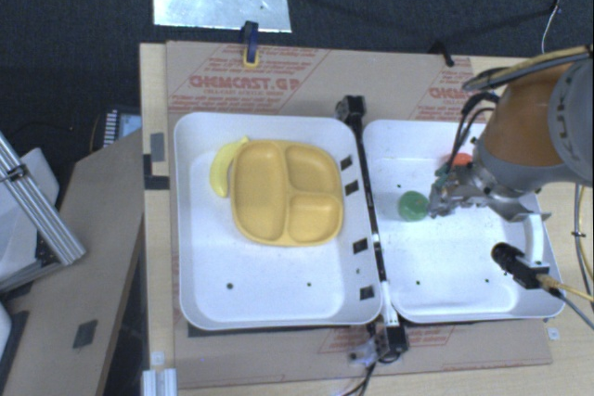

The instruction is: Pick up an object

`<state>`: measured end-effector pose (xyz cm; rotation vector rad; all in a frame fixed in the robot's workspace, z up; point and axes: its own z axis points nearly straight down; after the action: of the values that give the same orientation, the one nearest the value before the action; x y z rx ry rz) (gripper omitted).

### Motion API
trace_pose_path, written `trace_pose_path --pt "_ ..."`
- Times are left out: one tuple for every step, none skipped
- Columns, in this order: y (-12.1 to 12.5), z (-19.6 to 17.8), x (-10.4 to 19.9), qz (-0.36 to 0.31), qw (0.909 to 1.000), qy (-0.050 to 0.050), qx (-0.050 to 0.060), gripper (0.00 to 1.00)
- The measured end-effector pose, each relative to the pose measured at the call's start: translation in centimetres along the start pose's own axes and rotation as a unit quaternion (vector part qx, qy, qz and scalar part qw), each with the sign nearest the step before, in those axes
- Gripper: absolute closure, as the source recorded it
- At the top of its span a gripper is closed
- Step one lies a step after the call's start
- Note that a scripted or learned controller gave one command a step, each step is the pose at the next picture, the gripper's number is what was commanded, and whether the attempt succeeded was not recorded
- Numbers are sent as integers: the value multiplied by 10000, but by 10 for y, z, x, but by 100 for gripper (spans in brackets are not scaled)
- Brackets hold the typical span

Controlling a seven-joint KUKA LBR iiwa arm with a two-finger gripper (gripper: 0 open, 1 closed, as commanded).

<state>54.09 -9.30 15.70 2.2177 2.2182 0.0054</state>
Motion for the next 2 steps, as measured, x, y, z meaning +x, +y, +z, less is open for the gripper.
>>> trace_pose_path --pt "-8 -52 -4 -9 10000 0 -2 100" --pt "-7 -117 -6 -20 10000 -3 -13 100"
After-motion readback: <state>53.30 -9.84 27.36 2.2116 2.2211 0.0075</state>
